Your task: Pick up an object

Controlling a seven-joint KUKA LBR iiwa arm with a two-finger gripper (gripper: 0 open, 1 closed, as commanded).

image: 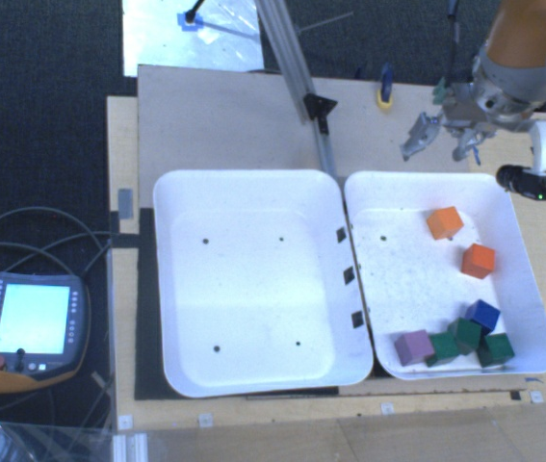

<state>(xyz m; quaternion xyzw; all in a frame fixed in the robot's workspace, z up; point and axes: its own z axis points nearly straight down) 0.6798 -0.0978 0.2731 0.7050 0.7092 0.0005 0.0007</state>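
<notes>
The right bin [388, 354] holds two orange blocks: one [445, 222] near the back and one [479, 260] a little nearer the front. At its front right corner lie a blue block [483, 313], a purple block [412, 346] and several green blocks [464, 337] bunched together. My gripper [443, 141] hangs open above the bench just behind the right bin's back rim, with nothing between its fingers. It is well back from all the blocks.
The left bin [171, 258] sits beside the right one. A slanted metal pole [292, 51] rises behind the bins. A teach pendant [27, 330] with cables lies on the floor at the left. A small blue and yellow clamp [385, 85] rests on the bench at the back.
</notes>
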